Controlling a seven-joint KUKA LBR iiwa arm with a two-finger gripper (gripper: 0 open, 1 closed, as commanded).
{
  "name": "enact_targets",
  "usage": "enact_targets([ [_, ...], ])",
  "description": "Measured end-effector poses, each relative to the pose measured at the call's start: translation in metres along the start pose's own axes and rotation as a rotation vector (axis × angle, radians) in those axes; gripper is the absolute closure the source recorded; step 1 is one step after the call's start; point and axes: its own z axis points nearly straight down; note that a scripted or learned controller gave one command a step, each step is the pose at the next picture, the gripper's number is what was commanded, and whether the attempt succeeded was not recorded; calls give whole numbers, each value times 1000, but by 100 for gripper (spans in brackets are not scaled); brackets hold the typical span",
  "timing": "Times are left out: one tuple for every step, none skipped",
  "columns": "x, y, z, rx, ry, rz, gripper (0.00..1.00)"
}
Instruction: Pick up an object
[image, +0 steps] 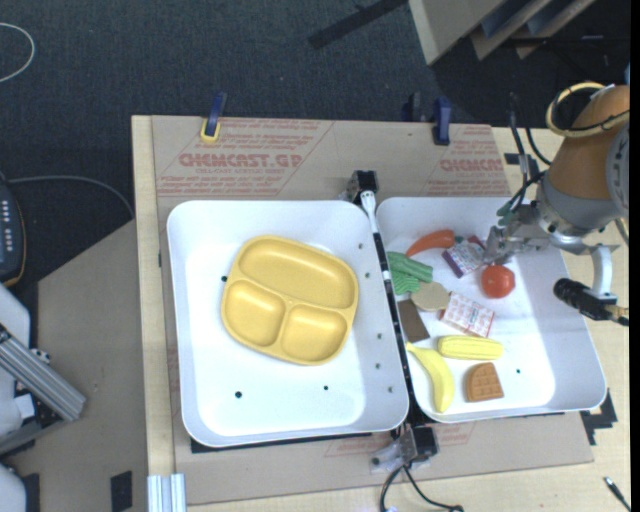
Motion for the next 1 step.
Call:
enact_targets([
  [7, -5, -54, 5, -4, 0, 100],
])
